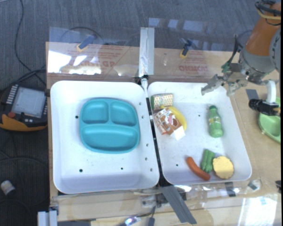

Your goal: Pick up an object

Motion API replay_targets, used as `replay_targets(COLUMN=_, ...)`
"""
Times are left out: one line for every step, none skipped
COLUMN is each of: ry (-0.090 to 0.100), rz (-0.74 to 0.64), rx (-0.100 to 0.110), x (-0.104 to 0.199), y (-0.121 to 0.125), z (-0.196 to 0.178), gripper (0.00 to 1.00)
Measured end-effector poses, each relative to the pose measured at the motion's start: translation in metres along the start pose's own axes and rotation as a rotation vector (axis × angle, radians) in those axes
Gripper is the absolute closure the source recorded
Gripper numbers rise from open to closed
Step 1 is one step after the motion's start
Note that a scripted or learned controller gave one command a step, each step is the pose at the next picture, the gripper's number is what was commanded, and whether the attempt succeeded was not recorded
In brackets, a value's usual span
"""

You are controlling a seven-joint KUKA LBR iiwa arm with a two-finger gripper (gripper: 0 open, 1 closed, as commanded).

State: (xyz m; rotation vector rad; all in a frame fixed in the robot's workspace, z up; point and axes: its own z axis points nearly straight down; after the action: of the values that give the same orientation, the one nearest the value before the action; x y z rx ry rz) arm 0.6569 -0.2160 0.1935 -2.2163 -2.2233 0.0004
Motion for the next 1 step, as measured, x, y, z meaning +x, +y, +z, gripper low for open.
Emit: replay_targets(ry=0.006, rz=-0.031, rx=-0.008, x=0.0021, y=-0.0410, z=0.0964, gripper=0.00)
